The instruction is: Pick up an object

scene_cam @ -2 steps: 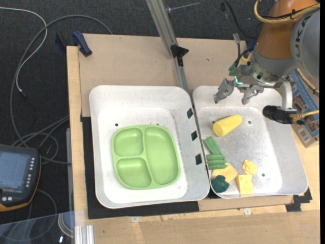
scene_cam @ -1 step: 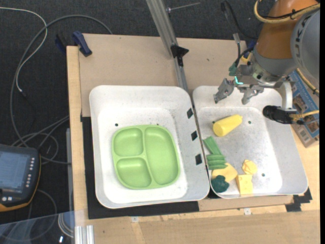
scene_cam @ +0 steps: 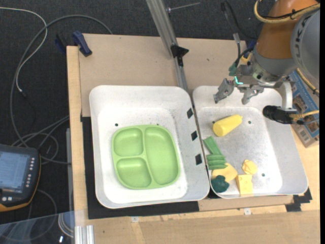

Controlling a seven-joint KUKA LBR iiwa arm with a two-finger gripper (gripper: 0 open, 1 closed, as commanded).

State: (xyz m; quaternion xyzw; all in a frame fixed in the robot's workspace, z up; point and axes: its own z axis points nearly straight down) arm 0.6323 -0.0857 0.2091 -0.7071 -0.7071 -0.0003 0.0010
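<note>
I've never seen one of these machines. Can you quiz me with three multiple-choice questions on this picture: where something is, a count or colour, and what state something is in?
1. Where does the green divided plate lie?
A. left bin
B. right bin
C. on the bare bench

2. How many compartments has that plate?
A. two
B. three
C. five

3. How is the end effector right now?
A. clamped on the yellow corn cob
B. open, holding nothing
C. resting on the plate

Answers:
1 A, it sits inside the left bin.
2 B, two small ones and one long one.
3 B, its fingers stand apart above the right bin, with the yellow corn cob lying apart below.
</note>
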